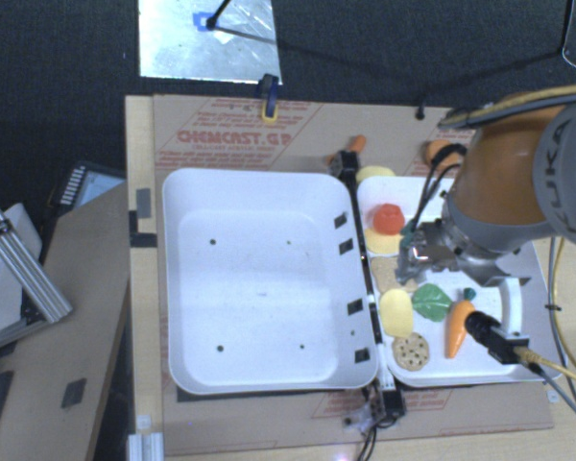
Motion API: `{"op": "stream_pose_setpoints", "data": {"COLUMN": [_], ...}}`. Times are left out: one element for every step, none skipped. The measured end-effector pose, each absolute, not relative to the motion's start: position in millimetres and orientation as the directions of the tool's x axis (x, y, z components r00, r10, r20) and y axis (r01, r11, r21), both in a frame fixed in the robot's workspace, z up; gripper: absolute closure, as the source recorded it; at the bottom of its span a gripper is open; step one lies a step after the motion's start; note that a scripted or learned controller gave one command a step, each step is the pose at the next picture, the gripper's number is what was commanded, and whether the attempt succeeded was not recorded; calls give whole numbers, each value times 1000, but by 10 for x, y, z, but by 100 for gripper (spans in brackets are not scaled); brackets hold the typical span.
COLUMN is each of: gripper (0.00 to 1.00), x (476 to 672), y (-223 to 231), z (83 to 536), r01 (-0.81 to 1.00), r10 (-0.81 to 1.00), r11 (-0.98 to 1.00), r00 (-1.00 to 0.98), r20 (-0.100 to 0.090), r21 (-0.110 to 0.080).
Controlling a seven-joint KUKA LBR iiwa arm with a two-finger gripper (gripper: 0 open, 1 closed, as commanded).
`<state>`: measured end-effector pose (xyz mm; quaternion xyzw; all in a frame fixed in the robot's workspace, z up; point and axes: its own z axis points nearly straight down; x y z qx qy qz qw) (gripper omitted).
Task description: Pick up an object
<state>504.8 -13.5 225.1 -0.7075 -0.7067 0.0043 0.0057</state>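
Down in the right bin [515, 294], the gripper [415, 262] hangs low by the bin's left wall; how far its fingers are parted I cannot tell. Just beneath lie a green leafy toy [431, 302], a pale yellow piece [396, 311], a cookie [411, 351] and a carrot [457, 327]; a red toy [387, 218] sits above. Well clear of the arm, the left bin [259, 281] offers open room on the tabletop [230, 133].

Lighting is even and moderately bright from overhead, with the left white bin [259, 277] near overexposure, glare on the metal sheet [209, 25] at top, soft shadow beneath the arm [518, 181], general softness and mild grain throughout, and dark, detail-poor floor surrounding the bench.
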Motion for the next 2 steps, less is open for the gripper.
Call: {"op": "stream_pose_setpoints", "data": {"gripper": [100, 100], "x": [6026, 6086], "y": [-87, 613], "z": [2802, 2165], "r01": [1000, 1000], "r10": [1000, 1000], "r11": [7, 10], "r00": [-7, -10], "r20": [-1, 2], "r21": [14, -2]}}
